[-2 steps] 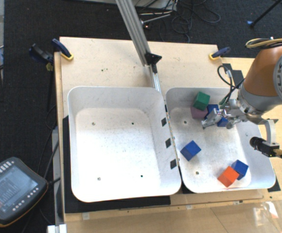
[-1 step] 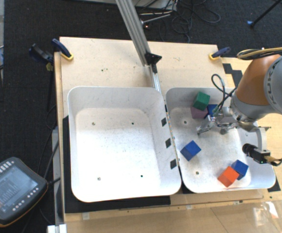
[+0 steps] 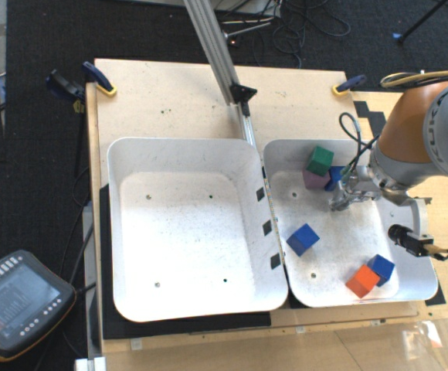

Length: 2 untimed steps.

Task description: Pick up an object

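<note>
A pale bench (image 3: 178,99) on dark floor carries two white bins (image 3: 131,207); whether the fingers (image 3: 346,199) are parted is unclear.

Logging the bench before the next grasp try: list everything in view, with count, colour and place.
Shallow plastic bins: 2, white, side by side on bench; left, right.
Green cube: 1, right bin, far end.
Purple cube: 1, under the green one.
Blue cubes: 3; by the gripper, bin middle, near corner.
Orange cube: 1, touching the corner blue one.
Handheld pendant: 1, grey, bottom left floor.
Clamps: 2, blue-yellow, bench far corners.
Gripper: 1, over right bin.
</note>
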Tool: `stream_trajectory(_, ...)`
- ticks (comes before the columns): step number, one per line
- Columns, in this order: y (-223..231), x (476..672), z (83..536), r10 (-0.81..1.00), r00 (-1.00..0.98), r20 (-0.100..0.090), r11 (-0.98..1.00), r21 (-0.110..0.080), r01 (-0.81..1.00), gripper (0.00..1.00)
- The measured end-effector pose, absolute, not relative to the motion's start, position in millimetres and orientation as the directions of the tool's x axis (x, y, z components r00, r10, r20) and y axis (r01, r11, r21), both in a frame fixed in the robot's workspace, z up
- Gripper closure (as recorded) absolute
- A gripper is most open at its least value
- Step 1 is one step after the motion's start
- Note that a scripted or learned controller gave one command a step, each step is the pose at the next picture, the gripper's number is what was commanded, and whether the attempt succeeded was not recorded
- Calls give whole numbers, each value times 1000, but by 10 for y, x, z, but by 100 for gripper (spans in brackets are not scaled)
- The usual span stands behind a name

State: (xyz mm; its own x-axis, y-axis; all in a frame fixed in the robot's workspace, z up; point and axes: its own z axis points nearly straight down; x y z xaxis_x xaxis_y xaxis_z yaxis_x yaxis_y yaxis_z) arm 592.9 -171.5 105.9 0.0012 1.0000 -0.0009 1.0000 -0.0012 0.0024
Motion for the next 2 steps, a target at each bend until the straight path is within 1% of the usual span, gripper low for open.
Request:
stream_trajectory(1,-1793,6019,1586,1000,-1,-3,1,7,1000,100)
stream_trajectory(2,-1815,5975,2138,1000,-2,-3,2,7,1000,100)
